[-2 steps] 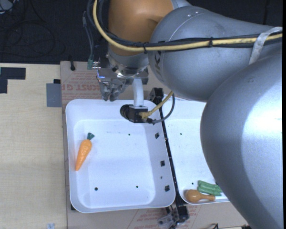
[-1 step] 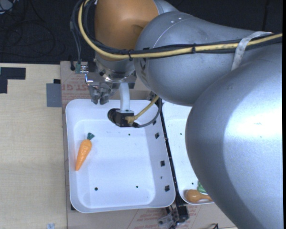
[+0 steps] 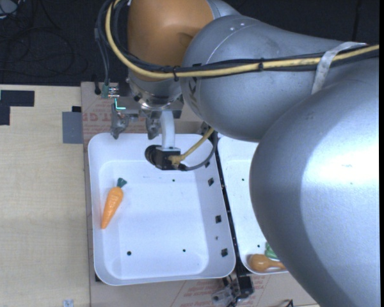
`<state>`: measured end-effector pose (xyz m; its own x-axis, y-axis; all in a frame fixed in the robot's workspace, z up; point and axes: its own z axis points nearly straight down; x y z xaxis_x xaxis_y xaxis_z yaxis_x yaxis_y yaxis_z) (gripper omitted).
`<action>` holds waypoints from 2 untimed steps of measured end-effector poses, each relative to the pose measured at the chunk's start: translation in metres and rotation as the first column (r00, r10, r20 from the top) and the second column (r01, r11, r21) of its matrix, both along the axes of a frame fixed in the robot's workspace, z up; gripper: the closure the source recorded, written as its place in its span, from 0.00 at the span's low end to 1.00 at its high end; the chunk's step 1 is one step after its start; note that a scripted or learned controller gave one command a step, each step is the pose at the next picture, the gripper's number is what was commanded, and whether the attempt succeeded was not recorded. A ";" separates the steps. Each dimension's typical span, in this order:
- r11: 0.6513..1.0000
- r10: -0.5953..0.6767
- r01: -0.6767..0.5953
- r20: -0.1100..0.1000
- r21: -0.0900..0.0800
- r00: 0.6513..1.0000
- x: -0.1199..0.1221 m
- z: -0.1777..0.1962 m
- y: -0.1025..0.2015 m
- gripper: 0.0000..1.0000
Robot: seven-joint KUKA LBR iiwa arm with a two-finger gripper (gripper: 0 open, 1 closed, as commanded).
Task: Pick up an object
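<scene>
The arm (image 3: pixel 288 101) is reaching in from the right and hanging over the far edge of the left bin (image 3: pixel 102 261). Its gripper (image 3: pixel 136 130) is sitting just above the bin's back rim, and whether it is open or shut cannot be told from this angle; nothing is showing in its grasp. A black fitting with a yellowish cable (image 3: pixel 193 147) is hanging just below the wrist, over the bin floor.

The likeliest thing to pick is the toy carrot (image 3: pixel 112 203), lying on the floor of the left bin close to its left wall, green top pointing away toward the back. It is lying well apart from the gripper, toward the near-left. A second orange object (image 3: pixel 264 263) is peeking out in the right bin under the arm, mostly hidden.

To do this step well, the gripper probably needs to travel toward the carrot, turn so it closes across the narrow body rather than along it, and come down clear of the side wall.
</scene>
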<state>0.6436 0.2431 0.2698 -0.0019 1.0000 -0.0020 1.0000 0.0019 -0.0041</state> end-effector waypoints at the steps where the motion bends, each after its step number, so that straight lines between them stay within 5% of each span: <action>1: 1.000 -0.001 0.001 -0.008 -0.003 1.000 -0.002 -0.099 0.000 0.00; 2: 1.000 -0.005 0.005 0.014 0.004 1.000 -0.044 0.063 -0.059 0.00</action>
<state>0.5992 0.1842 0.3331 0.0029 1.0000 0.0022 0.9999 -0.0029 0.0098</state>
